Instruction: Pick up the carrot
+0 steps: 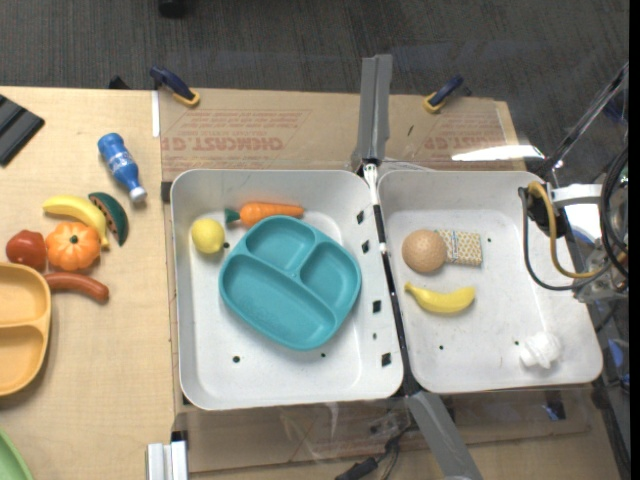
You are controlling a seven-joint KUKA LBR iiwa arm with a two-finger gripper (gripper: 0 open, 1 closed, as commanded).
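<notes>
The teal divided plate (290, 282) is seen in the middle of the left bin (200, 368). Just beyond the plate's far rim the carrot (266, 211) lies lengthwise, touching or almost touching the rim. A lemon (207, 236) sits beside the plate's far left edge, close to the carrot's leafy end. Whether the gripper is open or closed cannot be told.

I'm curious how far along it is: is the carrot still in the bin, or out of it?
In. The carrot lies flat in the left bin, along its far wall, between the lemon and the teal divided plate.
</notes>
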